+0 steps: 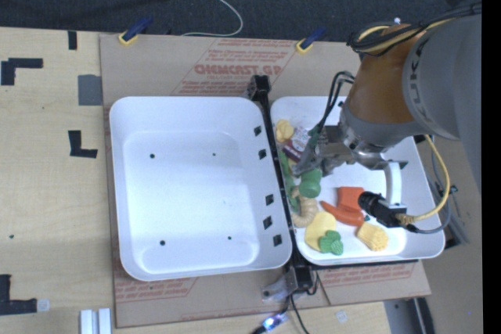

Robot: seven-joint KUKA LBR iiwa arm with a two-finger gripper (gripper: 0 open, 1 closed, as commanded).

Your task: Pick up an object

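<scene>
The gripper [311, 160] is low in the right bin [419, 246], at its left wall, over a crowd of small toy foods. Whether it is released or clenched cannot be told from here; the wrist hides it.

Just under it lies a green piece [311, 185], the likeliest target. Beside that sit a yellow piece [318, 228], a green knobbly piece [332, 245], an orange carrot [343, 212], a corn cob [374, 237] and a yellow bit [283, 129] near the top. The left bin [129, 117] stands beside it.

These look like hollow plastic: light, stiff and smooth, so probably slippery and apt to roll. The green piece would best be taken across its narrow middle, squarely. Its closeness to the wall and to its neighbours leaves little room, so a grip may nudge others or pinch two at once.
</scene>
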